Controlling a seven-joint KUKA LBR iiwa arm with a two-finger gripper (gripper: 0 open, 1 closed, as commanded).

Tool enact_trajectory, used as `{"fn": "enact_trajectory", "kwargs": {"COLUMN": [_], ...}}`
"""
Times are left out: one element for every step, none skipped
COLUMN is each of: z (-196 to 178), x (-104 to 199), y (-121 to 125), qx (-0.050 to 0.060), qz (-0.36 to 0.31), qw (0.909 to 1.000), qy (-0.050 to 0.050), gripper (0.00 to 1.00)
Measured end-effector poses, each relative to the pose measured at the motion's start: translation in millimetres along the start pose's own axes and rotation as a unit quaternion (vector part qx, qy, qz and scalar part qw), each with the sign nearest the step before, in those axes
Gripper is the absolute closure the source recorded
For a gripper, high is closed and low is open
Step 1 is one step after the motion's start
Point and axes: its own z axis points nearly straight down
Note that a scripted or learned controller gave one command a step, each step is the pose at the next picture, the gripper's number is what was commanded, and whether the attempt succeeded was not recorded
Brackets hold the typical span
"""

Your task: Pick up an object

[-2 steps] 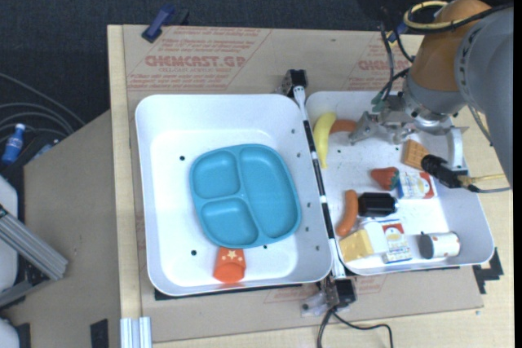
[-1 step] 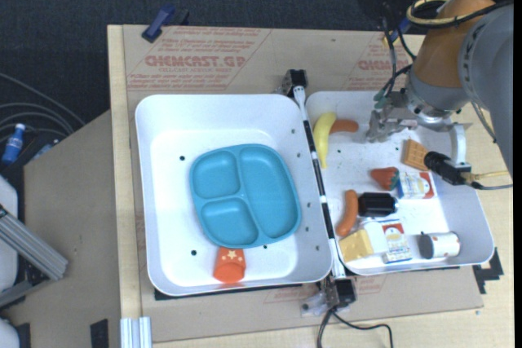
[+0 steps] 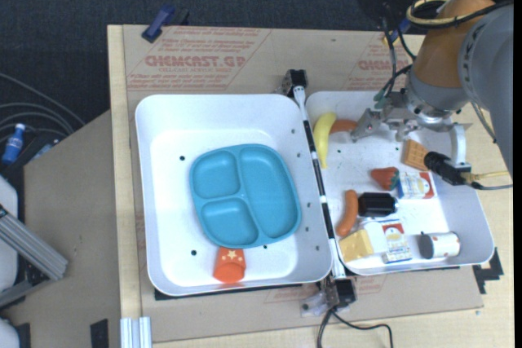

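a grey robot arm (image 3: pixel 457 53) reaches over the right white bin (image 3: pixel 473 216), where the pickable toy food sits heaped: a banana (image 3: pixel 325 134), hot dog (image 3: pixel 350 210), small cartons. its gripper (image 3: pixel 390 120) hovers near the banana; grip state cannot be told. a blue divided plate (image 3: pixel 243 196) lies in the left bin (image 3: pixel 155 175).

Arm (image 3: pixel 477 45) cut off by the frame's edge at 3 o'clock. Its wrist hides the right bin's (image 3: pixel 469 212) far corner at 1 o'clock. Labels on the small carton (image 3: pixel 393 243) and tube (image 3: pixel 438 244) too small to read.
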Motion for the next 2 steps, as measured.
{"fn": "enact_trajectory", "kwargs": {"z": [10, 11], "x": [-3, -11], "y": [22, -35], "qx": [0.008, 0.002], "qz": [0.0, 0.001], "qw": [1.0, 1.0], "qy": [0.002, 0.001], "gripper": [0.0, 0.0]}}
